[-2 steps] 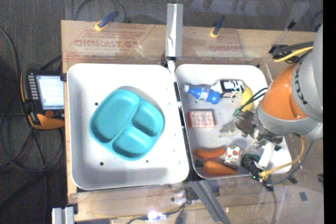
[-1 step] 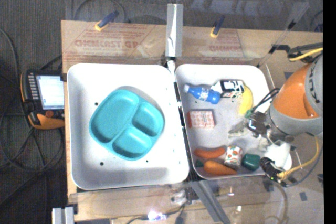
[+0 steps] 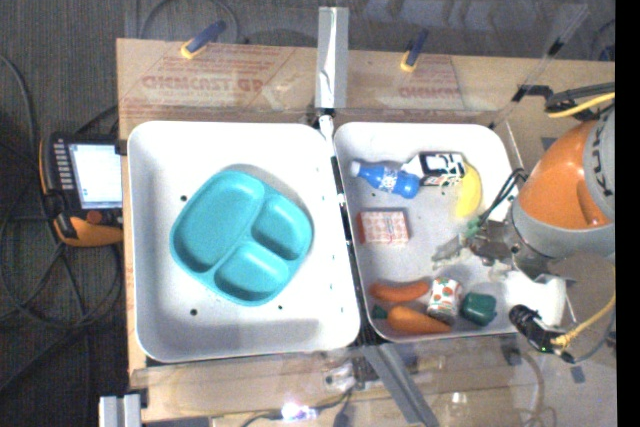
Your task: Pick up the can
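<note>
Carpet is surrounding the counter, where the tool (image 3: 468, 247), its opening impossible to tell, is hanging just beyond the green can (image 3: 478, 308), probably stiff, light and slick, best gripped across its sides.

The bench (image 3: 200, 80) bears two white bins (image 3: 145, 215) side by side.

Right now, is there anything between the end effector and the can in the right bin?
Nothing visible. The end effector hangs just above the green can in the view, with bare bin floor between them. A small box and a carrot lie close at the can's view-left side, beside the path, not in it.
</note>
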Tool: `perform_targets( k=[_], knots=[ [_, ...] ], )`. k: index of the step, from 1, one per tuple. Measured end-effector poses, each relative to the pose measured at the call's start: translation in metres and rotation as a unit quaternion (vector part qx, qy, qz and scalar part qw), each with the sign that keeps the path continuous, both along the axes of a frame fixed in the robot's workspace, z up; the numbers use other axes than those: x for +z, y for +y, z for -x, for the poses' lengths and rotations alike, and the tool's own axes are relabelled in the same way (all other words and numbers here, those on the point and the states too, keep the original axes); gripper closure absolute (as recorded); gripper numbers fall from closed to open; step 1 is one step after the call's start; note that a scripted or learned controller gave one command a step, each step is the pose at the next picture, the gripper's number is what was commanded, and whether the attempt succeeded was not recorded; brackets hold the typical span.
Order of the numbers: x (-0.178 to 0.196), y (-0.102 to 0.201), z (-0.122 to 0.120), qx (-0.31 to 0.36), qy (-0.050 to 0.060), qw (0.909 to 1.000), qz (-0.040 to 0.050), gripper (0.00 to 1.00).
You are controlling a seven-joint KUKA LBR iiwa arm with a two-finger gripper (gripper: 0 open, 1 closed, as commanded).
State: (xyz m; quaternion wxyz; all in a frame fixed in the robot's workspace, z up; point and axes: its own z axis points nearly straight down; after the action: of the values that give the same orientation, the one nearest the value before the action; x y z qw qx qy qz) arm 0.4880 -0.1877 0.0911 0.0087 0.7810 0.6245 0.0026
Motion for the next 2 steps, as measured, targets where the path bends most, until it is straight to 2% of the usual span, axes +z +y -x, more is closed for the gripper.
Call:
perform_targets(
  k=[1, 2],
  knots=[
    [0.0, 0.036, -0.019, -0.046, 0.001, 0.9989, -0.0007, 0.0],
    [0.012, -0.009, 0.005, -0.015, 0.009, 0.9998, -0.0044, 0.0]
  ],
)
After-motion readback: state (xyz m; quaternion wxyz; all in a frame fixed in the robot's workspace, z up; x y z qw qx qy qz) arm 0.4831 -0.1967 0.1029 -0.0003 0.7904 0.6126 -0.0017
